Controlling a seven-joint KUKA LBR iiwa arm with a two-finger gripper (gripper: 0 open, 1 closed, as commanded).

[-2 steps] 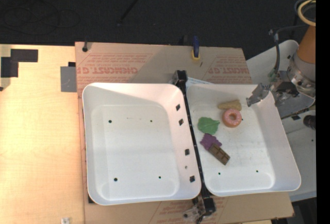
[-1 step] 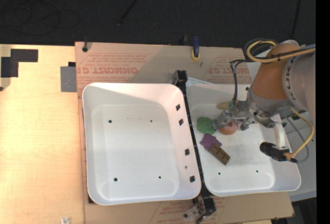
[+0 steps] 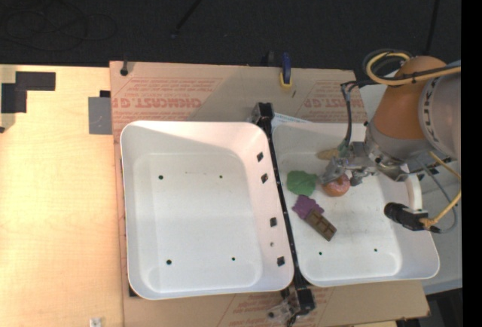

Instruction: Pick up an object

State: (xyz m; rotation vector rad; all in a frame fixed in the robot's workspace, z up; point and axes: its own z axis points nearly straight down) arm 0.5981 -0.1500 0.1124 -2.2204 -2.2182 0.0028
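We saw the gripper (image 3: pixel 340 173) low in the right bin (image 3: pixel 376 265), covering the top of an orange-red object (image 3: pixel 337 187); jaw state we couldn't tell. Green piece (image 3: pixel 301 182) sat at its nine o'clock.

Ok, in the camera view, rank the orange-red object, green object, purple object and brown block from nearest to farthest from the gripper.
1. Orange-red object, right at the gripper, just below it.
2. Green object, to its left, near the bin divider.
3. Purple object, lower left.
4. Brown block, below the purple one; these two are close in distance.
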